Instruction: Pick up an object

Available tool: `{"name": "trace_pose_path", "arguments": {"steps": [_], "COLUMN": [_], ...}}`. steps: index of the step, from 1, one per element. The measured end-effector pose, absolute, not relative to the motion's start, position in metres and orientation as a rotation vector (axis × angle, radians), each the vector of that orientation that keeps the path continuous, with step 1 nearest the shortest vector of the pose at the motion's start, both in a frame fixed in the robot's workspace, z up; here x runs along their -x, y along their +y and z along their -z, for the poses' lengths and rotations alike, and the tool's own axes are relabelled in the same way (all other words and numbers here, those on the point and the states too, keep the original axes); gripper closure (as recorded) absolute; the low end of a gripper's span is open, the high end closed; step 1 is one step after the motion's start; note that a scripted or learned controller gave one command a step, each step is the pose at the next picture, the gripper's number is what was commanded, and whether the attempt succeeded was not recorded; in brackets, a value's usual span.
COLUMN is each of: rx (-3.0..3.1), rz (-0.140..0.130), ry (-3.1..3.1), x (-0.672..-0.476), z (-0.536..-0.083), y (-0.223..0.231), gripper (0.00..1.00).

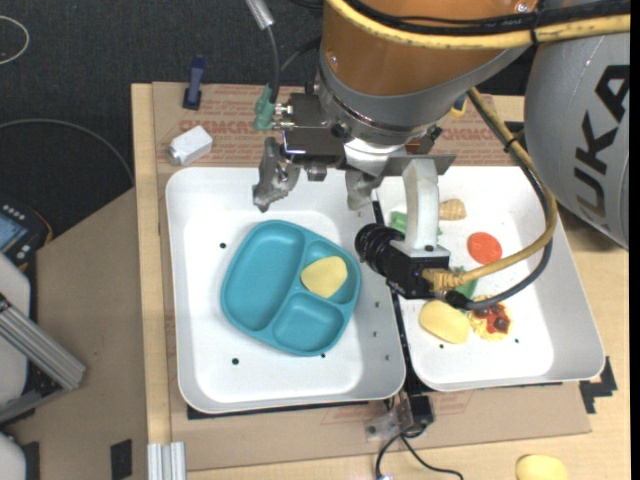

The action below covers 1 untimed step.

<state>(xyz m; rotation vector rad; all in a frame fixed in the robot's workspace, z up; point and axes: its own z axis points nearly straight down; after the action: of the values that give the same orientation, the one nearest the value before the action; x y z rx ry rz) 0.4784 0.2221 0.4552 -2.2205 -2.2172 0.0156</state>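
Note:
A teal divided plate (270, 293) lies in the left bin (200, 268), and a pale yellow oval piece (325, 276) rests in its right compartment. My gripper (313, 190) hangs over the back part of the left bin, just behind the plate. Its two grey fingers (268, 183) are spread wide and open, with nothing between them. In the right bin (560, 318) lie an orange-red disc (485, 246), a yellow lump (443, 322), a tan piece (452, 209), a green piece (400, 221) and a small red and yellow item (492, 318). The arm hides part of that bin's back.
A black fitting with cables (392, 256) hangs from the wrist over the seam between the bins. A small white block (190, 145) and a blue item (194, 81) lie on the board behind the left bin. A yellow object (540, 466) lies at the front right, outside the bins.

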Motion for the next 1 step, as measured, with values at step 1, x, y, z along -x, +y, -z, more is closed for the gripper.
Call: {"name": "trace_pose_path", "arguments": {"steps": [1], "rx": [2.219], "rz": [0.004], "ry": [-2.225], "x": [-0.4792], "z": [-0.4708], "y": [0.2231], "gripper": [1.0]}}
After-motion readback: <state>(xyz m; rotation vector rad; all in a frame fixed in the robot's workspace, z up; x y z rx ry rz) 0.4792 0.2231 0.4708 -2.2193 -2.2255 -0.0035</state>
